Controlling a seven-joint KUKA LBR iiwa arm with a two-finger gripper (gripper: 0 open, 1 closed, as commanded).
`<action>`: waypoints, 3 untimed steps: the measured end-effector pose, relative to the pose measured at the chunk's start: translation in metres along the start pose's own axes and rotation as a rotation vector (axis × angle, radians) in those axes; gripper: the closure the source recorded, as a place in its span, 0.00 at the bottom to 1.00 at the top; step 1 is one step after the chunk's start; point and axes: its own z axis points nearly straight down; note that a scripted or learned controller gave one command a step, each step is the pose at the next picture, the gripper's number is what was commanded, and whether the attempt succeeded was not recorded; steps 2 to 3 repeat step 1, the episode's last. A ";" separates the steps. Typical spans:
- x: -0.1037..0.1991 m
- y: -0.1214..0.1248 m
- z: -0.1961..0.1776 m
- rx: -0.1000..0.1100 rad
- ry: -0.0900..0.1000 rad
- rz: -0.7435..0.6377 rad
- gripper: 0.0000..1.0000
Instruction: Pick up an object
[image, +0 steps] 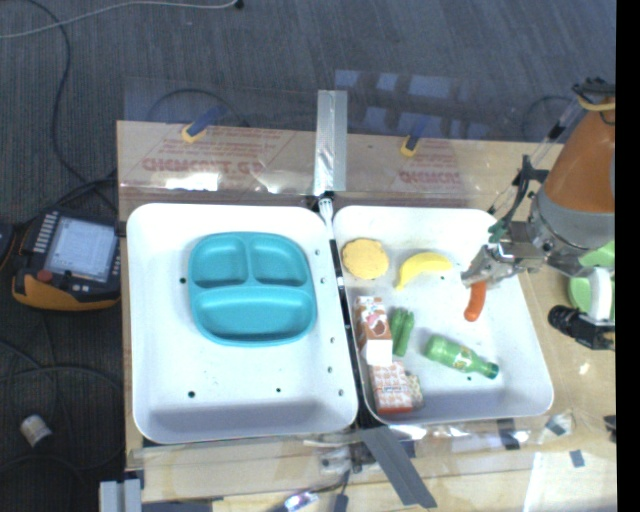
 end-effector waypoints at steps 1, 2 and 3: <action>0.020 0.023 0.032 0.003 0.001 0.273 1.00; 0.020 0.023 0.032 0.003 0.001 0.273 1.00; 0.020 0.023 0.032 0.003 0.001 0.273 1.00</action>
